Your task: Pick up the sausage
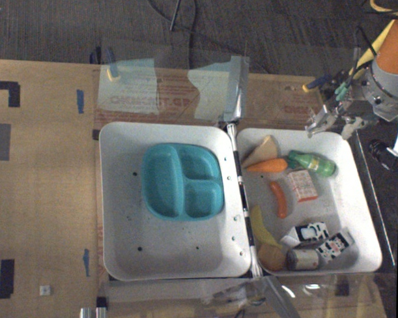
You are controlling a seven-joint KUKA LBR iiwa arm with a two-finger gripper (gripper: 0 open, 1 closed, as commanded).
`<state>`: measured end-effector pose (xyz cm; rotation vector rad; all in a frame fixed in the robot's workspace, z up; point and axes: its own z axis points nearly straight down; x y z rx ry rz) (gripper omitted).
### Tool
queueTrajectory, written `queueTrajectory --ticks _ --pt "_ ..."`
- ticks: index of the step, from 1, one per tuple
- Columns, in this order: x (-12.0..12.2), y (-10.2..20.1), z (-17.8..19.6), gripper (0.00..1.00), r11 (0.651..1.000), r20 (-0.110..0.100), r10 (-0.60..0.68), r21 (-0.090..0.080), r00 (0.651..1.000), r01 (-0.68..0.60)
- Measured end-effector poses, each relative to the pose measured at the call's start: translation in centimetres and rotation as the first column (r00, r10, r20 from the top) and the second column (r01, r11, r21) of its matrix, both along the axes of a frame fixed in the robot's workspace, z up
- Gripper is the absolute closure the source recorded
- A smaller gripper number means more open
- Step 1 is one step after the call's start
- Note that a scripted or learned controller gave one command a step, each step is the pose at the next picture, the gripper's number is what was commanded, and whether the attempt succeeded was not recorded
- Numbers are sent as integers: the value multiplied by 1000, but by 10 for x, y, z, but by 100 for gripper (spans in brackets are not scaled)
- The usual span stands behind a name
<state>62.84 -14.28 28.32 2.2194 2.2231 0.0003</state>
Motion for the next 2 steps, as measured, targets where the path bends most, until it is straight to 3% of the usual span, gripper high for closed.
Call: queueTrajectory --ticks 1,2 --pt "-9 39 -174 0 997 3 -78 0 997 78" --pt "-78 49 -179 0 997 52 -82 -5 995 83"
